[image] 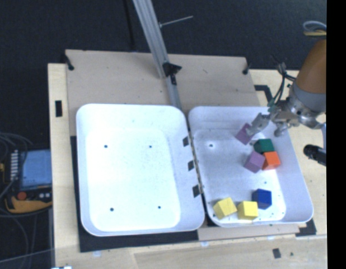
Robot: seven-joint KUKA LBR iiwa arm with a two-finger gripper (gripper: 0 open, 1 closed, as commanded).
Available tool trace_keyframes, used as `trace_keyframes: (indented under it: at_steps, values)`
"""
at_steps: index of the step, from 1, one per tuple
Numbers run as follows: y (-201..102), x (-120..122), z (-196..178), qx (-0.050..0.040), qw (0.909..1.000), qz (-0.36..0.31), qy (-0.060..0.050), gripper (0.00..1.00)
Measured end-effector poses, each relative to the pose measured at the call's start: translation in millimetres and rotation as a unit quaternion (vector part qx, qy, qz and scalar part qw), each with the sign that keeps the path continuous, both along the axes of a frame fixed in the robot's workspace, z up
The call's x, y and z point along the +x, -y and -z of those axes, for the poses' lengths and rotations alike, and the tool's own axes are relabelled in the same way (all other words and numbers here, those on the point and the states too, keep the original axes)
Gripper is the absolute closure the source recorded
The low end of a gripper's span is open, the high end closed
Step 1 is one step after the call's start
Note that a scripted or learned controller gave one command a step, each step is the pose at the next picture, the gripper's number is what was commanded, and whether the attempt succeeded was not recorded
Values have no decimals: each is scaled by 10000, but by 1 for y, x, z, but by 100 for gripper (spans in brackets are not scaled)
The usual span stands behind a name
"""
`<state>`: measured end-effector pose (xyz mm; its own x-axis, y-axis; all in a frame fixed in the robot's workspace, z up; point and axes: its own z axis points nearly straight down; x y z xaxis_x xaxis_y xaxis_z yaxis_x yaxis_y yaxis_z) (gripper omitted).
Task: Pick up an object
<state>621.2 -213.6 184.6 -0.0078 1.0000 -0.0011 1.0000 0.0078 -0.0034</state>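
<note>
We see the gripper (pixel 256 125) over the right bin (pixel 229 119), near its far edge; a purple block (pixel 243 133) sits at its fingertips, but we cannot tell whether the jaws grip it; green (pixel 265 145), orange (pixel 271 160), purple (pixel 254 162), blue (pixel 262 198) and yellow blocks (pixel 224 208) lie nearby.

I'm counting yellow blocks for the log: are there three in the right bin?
No, just two yellow blocks lie side by side at the near edge of the right bin.
</note>
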Motion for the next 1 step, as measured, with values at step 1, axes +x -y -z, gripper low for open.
trace_keyframes:
  at_steps: [1]
  values:
    - [-5, 2, 44, 2, 10000, 7, 1, 0]
